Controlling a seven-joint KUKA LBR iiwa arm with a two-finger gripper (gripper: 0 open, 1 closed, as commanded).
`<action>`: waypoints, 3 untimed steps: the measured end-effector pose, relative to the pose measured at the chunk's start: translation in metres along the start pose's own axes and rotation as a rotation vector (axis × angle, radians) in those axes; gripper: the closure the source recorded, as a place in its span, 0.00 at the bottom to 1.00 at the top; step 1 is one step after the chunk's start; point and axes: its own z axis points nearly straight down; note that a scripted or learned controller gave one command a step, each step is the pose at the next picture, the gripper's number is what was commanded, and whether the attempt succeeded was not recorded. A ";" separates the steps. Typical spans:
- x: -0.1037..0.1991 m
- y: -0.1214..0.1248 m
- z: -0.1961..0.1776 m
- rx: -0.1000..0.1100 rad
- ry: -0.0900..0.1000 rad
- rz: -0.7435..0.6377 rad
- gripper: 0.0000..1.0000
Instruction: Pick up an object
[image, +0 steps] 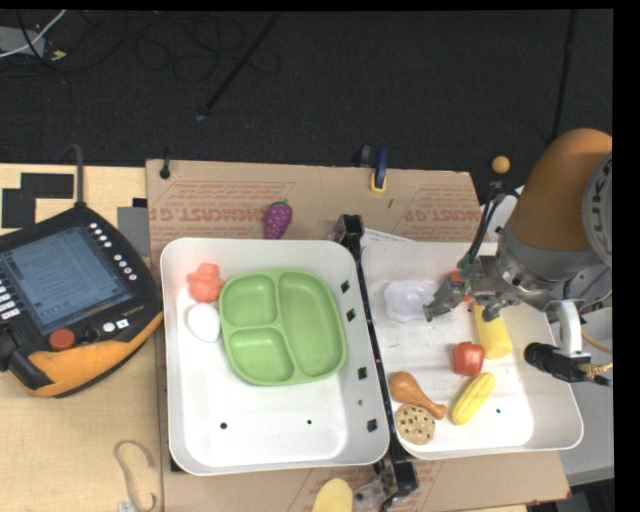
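The right bin (545, 425) holds several toy foods. A pale clear cup (405, 299) lies at its back left. A yellow bottle (493, 335) and a red tomato (468, 357) sit in the middle. Nearer the front lie a yellow corn cob (472, 398), a brown drumstick (413, 390) and a cookie (414, 424). My gripper (463, 306) hangs open low over the bin's back middle, between the cup and the bottle. One finger (438, 306) points at the cup's right edge and the other is by the bottle's top. Nothing shows between the fingers.
The left bin (260, 430) holds a green divided plate (280, 326), a pink toy (204, 282) and a white egg (203, 322). Purple grapes (278, 218) lie behind it on the cardboard. A teach pendant (70, 290) rests at the far left. A yellow object (333, 494) lies by the front edge.
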 end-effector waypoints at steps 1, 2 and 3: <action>0.000 0.003 -0.008 -0.014 -0.002 -0.002 0.00; 0.001 0.012 0.052 -0.010 -0.001 -0.003 0.00; 0.004 0.012 0.104 -0.009 -0.001 -0.003 0.00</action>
